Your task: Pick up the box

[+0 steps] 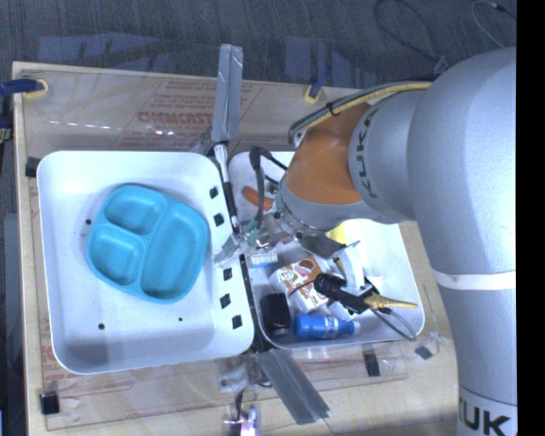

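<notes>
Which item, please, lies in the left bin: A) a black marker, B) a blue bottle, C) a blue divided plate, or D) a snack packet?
C: the blue divided plate rests alone on the floor of the left bin, while the bottle and the other clutter lie in the right bin beneath the arm.

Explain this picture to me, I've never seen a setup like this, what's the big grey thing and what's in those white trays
The big grey thing is a robot arm, reaching in from the right. One camera, fixed above the bench, looks down at a slant. Two shallow white bins sit side by side. The left bin holds a blue divided plate. The right bin holds a jumble: a blue bottle, a black object, a printed packet and other small items. The arm's pincer hangs low at that bin's left edge; whether it holds anything is hidden.
</notes>
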You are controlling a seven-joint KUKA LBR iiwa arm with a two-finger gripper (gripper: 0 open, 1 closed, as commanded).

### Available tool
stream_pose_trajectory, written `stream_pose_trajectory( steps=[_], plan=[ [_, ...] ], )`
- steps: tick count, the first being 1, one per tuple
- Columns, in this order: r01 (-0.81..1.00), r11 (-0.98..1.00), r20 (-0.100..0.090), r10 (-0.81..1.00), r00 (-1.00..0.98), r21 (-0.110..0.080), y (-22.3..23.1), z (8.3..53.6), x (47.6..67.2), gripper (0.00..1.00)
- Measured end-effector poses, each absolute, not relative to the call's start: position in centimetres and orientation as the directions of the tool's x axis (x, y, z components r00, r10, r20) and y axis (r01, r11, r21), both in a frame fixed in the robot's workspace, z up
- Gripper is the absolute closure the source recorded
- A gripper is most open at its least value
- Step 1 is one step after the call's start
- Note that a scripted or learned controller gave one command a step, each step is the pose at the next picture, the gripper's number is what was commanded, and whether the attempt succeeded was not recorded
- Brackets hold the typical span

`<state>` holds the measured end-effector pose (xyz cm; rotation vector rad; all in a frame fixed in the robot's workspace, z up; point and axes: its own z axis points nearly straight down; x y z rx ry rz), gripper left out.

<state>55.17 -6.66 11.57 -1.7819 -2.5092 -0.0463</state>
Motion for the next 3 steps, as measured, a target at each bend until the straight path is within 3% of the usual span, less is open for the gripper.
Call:
stream_pose_trajectory(
  steps=[1, 2, 3],
  plan=[
    [0.943, 0.334, 0.001, 0.943, -0.334, -0.003, -7.2, 22.1, 55.7, 1.0],
    [0.882, 0.472, 0.003, 0.882, -0.472, -0.005, -14.4, 16.7, 50.4, 1.0],
    [0.881, 0.473, 0.003, 0.881, -0.473, -0.004, -14.4, 16.7, 50.4, 0.0]
  ],
)
